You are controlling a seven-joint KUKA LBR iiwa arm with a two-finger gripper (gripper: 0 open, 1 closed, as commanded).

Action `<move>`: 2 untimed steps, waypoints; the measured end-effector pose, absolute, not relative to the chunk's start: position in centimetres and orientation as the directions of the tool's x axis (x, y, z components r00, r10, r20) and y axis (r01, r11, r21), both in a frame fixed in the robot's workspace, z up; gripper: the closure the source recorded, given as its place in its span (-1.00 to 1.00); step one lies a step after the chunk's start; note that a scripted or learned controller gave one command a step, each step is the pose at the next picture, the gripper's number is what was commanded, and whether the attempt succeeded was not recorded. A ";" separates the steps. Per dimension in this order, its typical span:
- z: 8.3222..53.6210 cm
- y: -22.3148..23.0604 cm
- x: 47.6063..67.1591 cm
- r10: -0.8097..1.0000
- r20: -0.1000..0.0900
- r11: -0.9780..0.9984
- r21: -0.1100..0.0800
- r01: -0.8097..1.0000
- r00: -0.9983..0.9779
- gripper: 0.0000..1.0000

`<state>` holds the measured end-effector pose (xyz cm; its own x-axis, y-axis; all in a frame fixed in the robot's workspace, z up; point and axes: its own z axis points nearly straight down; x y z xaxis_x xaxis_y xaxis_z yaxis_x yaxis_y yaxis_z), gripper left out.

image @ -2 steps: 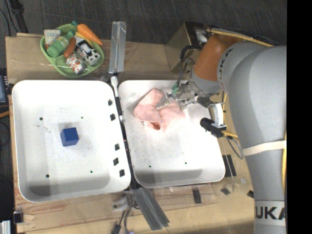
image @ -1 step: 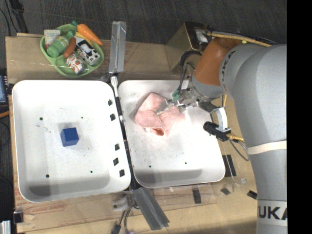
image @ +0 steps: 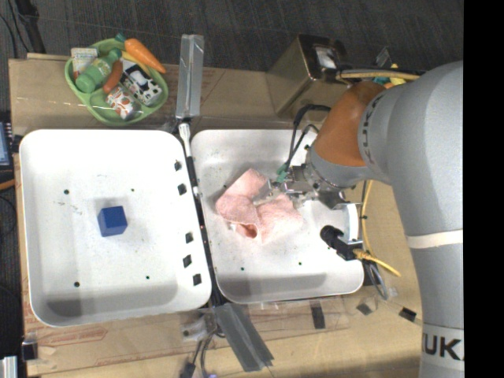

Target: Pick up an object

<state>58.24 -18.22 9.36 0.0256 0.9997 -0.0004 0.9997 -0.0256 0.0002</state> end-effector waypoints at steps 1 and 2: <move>10.3 -18.2 58.3 1.000 -0.001 -0.021 -0.002 1.000 0.021 1.00; 19.6 -11.6 64.5 0.991 0.000 -0.135 -0.003 0.991 0.135 1.00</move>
